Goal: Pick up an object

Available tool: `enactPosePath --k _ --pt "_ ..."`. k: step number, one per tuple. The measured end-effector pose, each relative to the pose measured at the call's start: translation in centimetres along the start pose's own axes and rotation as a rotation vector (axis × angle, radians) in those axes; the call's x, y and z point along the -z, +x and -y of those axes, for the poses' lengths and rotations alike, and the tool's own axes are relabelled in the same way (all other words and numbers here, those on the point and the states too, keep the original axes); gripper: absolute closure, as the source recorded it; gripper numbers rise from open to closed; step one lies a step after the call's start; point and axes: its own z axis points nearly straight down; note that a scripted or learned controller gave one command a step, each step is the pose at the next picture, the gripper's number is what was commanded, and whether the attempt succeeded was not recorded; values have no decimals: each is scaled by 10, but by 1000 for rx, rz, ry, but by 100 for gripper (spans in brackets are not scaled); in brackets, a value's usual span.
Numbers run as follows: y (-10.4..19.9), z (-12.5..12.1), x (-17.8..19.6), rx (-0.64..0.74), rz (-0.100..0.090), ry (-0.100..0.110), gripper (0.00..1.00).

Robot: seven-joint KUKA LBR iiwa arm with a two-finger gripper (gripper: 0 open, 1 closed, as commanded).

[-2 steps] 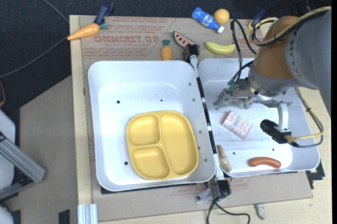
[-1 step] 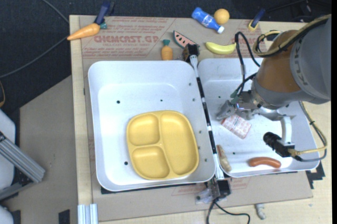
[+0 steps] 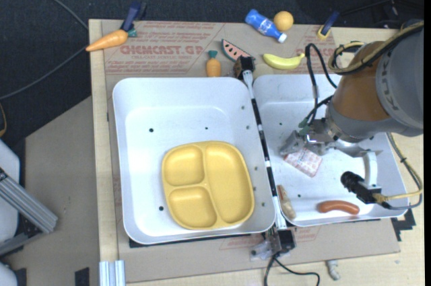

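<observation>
The counter [image 3: 168,42] fills most of the frame, a board with red lettering set on dark floor. Two white bins rest on it side by side: the left bin [image 3: 135,116] at centre and the right bin [image 3: 283,93] right of centre, their rims touching along a black strip. The arm [image 3: 377,89] comes in from the right edge of the frame, its grey body and orange band hanging over the right bin.

In the left bin lies a yellow divided plate [image 3: 207,184] with three compartments, low and toward the bin's lower right.

The pincer [image 3: 306,140] points down near the middle of the right bin. Directly at its tip, just below and touching or nearly so, lies a small packet [image 3: 304,161], white with a red pattern, flat on the bin floor. I cannot tell whether the pincer is spread or closed, or whether it has the packet.

Lower right in the same bin lies a sausage [image 3: 339,208], well apart from the pincer.

Along the top of the counter, outside the bins, lie a banana [image 3: 283,61], a carrot [image 3: 108,41], a blue bottle [image 3: 264,25], an orange ball [image 3: 284,20] and a watermelon slice [image 3: 232,49].
</observation>
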Motion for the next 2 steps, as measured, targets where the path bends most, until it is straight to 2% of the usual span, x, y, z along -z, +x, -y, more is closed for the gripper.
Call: enactPosePath --k 1,2 --pt "-48 70 0 -1 2 -1 0" --pt "32 25 100 2 1 -4 0"
